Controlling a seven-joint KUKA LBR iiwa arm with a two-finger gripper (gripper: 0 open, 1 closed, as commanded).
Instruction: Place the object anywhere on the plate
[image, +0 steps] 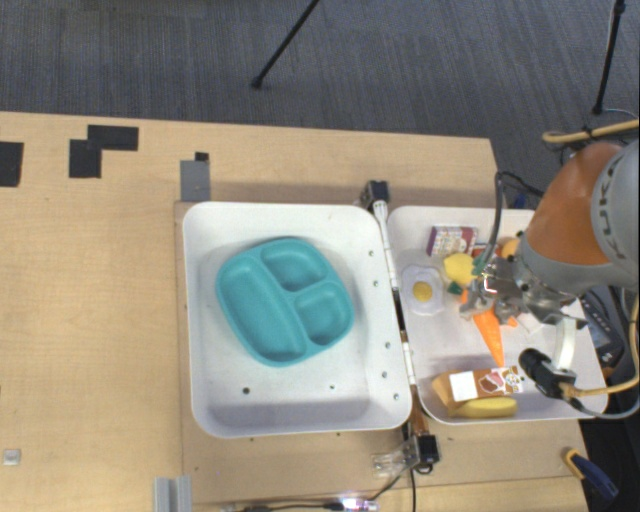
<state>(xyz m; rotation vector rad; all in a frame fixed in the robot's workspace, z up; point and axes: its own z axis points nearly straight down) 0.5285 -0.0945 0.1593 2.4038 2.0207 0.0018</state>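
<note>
Okay, gripper (490, 290) mid-right over the carrot (489, 337), claw state can't tell; should centre on it before lifting toward the teal plate (285, 300).

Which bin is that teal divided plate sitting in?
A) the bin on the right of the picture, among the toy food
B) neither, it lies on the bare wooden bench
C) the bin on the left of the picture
C: the teal plate lies inside the left bin, while the toy food, such as the carrot, is in the right bin where the arm reaches.
</note>
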